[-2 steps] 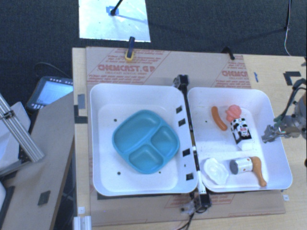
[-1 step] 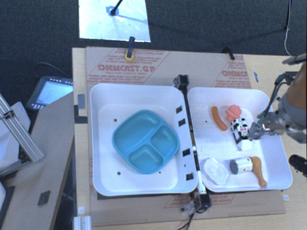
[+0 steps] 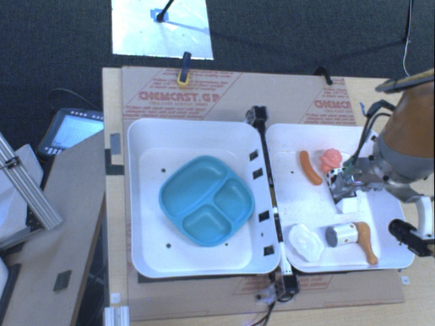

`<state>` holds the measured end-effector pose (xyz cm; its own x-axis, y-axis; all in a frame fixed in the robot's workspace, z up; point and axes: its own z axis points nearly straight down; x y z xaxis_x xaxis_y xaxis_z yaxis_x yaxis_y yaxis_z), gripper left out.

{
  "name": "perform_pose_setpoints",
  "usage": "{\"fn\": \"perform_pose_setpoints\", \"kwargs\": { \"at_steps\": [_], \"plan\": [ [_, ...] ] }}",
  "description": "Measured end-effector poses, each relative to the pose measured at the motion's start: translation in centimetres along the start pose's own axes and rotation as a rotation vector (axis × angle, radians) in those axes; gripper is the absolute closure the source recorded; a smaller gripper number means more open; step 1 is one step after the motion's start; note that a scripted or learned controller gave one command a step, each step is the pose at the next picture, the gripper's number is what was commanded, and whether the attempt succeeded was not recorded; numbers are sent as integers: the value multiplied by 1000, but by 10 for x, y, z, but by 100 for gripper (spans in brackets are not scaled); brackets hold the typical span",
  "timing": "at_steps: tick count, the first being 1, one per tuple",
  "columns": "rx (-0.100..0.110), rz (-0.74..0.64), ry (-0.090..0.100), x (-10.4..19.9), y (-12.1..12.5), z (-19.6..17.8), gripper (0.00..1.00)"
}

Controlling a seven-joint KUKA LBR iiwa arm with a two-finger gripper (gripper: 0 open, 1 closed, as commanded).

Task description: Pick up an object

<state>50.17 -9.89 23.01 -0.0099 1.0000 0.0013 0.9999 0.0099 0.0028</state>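
Note:
My gripper [image 3: 342,190] hangs low over the middle of the right bin [image 3: 291,182], below the grey wrist and orange band. A small black-and-white speckled object [image 3: 334,177] sits right at its tip. A pink rounded object [image 3: 331,158] lies just behind it, with an orange sausage-shaped piece [image 3: 310,167] to the left. Nearer the front lie a white lumpy object [image 3: 306,242], a grey and white cylinder [image 3: 342,234] and a tan-orange elongated piece [image 3: 367,242].
The left bin [image 3: 146,182] holds a blue divided plate [image 3: 206,200]. A black divider [image 3: 266,182] runs between the bins. A tablet [image 3: 68,131] and a metal rail [image 3: 27,185] lie off the bench to the left.

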Motion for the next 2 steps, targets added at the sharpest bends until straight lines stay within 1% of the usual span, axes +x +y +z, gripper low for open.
{"fn": "perform_pose_setpoints", "kwargs": {
  "at_steps": [1, 2],
  "plan": [
    [2, -1, 1, 61, -6, 6, 100],
    [0, -1, 1, 115, -6, -4, 100]
  ]
}}
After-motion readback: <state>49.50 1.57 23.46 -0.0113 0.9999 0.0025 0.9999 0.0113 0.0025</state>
